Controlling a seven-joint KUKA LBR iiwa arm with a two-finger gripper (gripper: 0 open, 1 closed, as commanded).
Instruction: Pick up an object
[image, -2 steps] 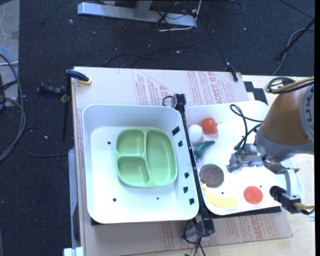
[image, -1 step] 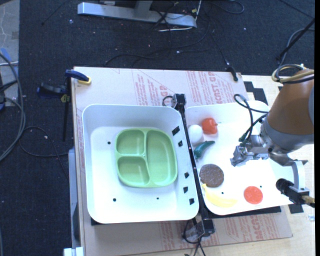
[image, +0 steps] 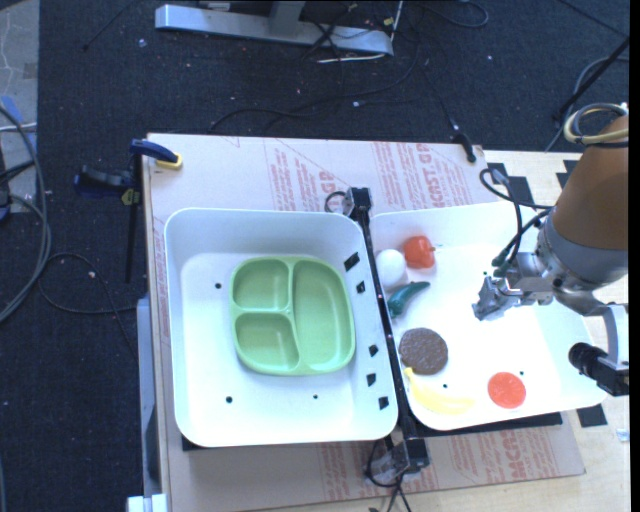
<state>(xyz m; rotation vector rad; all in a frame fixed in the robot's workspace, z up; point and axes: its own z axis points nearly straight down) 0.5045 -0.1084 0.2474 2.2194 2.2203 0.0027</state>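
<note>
The right bin (image: 470, 250) holds several small items: a red-orange piece (image: 419, 251) at the back, a white egg-like ball (image: 390, 265) beside it, a teal piece (image: 406, 295), a brown round patty (image: 423, 350), a yellow banana shape (image: 440, 400) at the front and a red disc (image: 506, 389). My gripper (image: 492, 300) hangs over the right bin's middle, right of the teal piece and above the red disc. Nothing shows between its fingers.
The left bin (image: 190, 300) carries a light green three-compartment plate (image: 293, 315). A black divider with clips (image: 372, 300) runs between the bins. Cables (image: 515, 215) trail by the arm at the right. Cardboard lies under both bins.
</note>
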